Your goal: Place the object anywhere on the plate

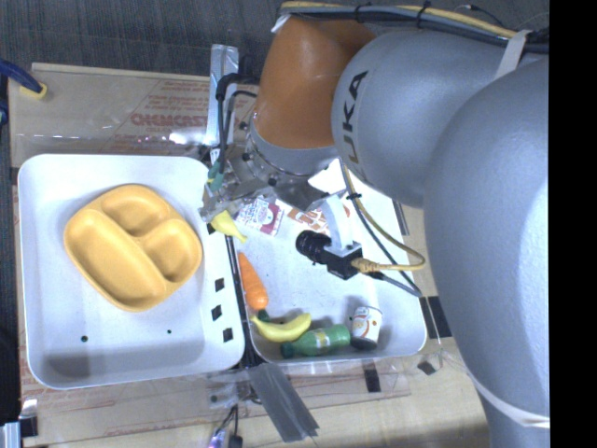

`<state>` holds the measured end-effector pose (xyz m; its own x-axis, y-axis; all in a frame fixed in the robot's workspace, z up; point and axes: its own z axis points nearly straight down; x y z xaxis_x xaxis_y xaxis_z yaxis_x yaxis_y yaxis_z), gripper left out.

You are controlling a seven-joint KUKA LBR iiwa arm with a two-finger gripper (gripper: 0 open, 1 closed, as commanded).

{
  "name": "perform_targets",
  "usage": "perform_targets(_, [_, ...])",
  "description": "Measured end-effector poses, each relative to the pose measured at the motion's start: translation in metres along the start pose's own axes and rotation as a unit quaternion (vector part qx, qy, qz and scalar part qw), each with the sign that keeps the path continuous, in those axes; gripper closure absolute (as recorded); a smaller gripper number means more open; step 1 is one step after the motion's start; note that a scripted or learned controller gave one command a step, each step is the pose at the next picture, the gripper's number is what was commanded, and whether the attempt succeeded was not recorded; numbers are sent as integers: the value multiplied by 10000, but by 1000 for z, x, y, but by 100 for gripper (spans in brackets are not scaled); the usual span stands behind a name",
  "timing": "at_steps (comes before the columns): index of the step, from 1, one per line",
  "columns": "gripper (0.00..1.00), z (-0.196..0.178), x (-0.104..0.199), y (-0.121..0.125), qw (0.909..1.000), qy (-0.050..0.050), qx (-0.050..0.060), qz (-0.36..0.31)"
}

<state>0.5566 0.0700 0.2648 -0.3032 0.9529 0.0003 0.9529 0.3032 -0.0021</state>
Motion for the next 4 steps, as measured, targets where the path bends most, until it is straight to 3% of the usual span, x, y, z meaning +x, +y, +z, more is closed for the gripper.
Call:
perform_targets(1, [100,22,39,39,9970,-7,-9,-776])
perform_targets(2, [100,-17,75,14,9889,-6,-16,-1487])
perform_targets(3, [100,25,104,-12,9600,-1,10,-2801])
perform_targets(4, [100,-44,50,-68,9670,-6,-14,-2547])
